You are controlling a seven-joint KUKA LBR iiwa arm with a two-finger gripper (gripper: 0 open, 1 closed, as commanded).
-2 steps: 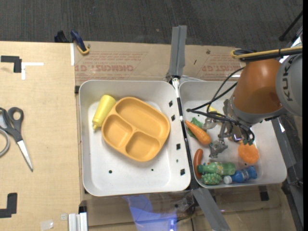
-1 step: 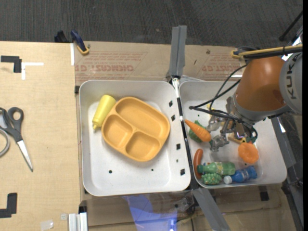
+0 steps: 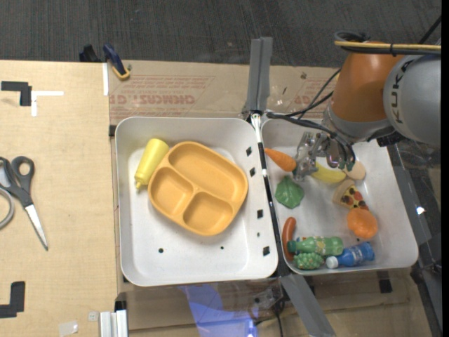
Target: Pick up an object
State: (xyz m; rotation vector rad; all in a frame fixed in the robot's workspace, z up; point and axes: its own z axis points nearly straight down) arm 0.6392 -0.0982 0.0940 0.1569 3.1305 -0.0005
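Note:
The right bin point(image 3: 400, 188) holds several toys: an orange carrot point(image 3: 282, 160), a green leafy piece point(image 3: 289, 193), a yellow banana point(image 3: 328, 175), a cream egg point(image 3: 356, 170), a pizza slice point(image 3: 350, 198), an orange fruit point(image 3: 362, 224), a red sausage point(image 3: 289, 229), a green bottle point(image 3: 317, 245) and a blue bottle point(image 3: 354, 255). My gripper point(image 3: 325, 161) hangs low over the back of this bin, open, its fingers straddling the banana's upper edge. One metal finger point(image 3: 306, 161) stands just right of the carrot. Nothing is lifted.
The left bin point(image 3: 133, 251) carries a yellow divided plate point(image 3: 196, 187) and a yellow bottle point(image 3: 150, 161) beside it. Scissors point(image 3: 22, 192) lie on the bench at far left. A grey divider post point(image 3: 258, 76) rises between the bins at the back.

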